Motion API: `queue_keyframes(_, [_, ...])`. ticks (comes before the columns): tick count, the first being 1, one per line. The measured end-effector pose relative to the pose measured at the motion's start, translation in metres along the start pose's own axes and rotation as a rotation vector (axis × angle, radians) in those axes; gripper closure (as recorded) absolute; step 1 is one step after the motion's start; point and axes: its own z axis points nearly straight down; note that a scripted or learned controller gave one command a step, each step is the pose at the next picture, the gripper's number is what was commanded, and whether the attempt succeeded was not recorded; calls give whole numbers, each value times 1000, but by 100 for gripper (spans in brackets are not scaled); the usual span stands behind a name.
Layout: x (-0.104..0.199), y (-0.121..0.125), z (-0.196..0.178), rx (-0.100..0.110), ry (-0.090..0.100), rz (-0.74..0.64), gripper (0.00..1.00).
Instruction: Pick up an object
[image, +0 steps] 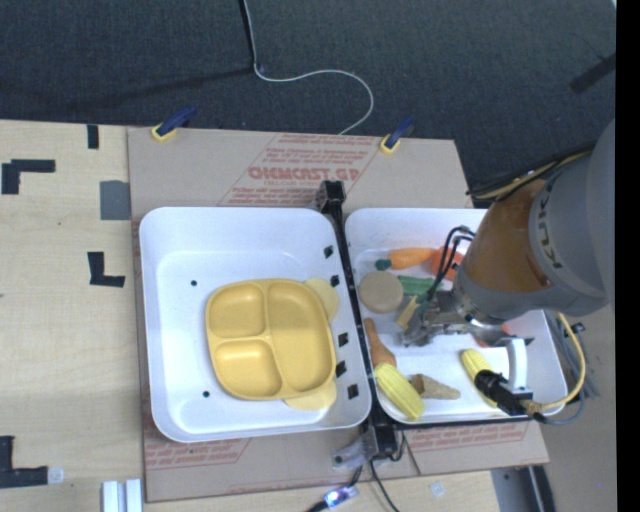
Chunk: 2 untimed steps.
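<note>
You are looking down at two shallow white plastic bins sitting side by side on a sheet of brown cardboard (300, 165) on the bench. The left bin (170, 300) is holding one yellow plastic plate with three compartments (270, 335), and something pale yellow is peeking out from under the plate's near and far right edges. The right bin (545, 395) is holding the small toy foods: one orange carrot (412, 259) at the far side, one round tan disc (380, 292) near the dividing wall, one brownish stick-shaped piece (379, 345) just nearer than the disc, two yellow corn cobs (398, 391) (475, 362), and one tan wedge-shaped piece (432, 386) lying between them. The arm's claw (425, 325) is reaching down into the middle of the right bin, just right of the disc; you cannot tell how it is set.
</note>
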Motion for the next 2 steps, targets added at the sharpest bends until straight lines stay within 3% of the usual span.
queue_keyframes(2, [2, 2, -105, -6, -1, -1, 100])
